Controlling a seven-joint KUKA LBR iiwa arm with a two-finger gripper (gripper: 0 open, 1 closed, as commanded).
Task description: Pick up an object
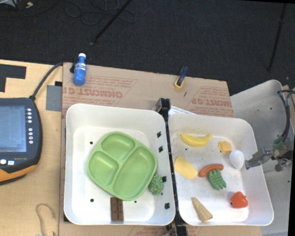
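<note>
The right bin [260, 144] holds a yellow banana [195, 139], a small orange block [225, 146], a white egg [236, 159], a yellow lump [186, 168], an orange-red sausage [211, 169], a green leafy piece [217, 180], a red tomato-like piece [238, 199] and a tan cone [202, 210]. In the left bin [77, 135] lies a green divided plate [122, 165], with a small green broccoli piece [156, 185] at its right edge. A brown bar [116, 210] lies below the plate.
A control tablet [9, 134] rests on the bench at far left. A blue bottle [79, 70] and a yellow-handled clamp [180, 78] sit behind the bins. A grey panel [260, 103] and a small metal fixture [267, 157] stand by the right bin's right rim.
</note>
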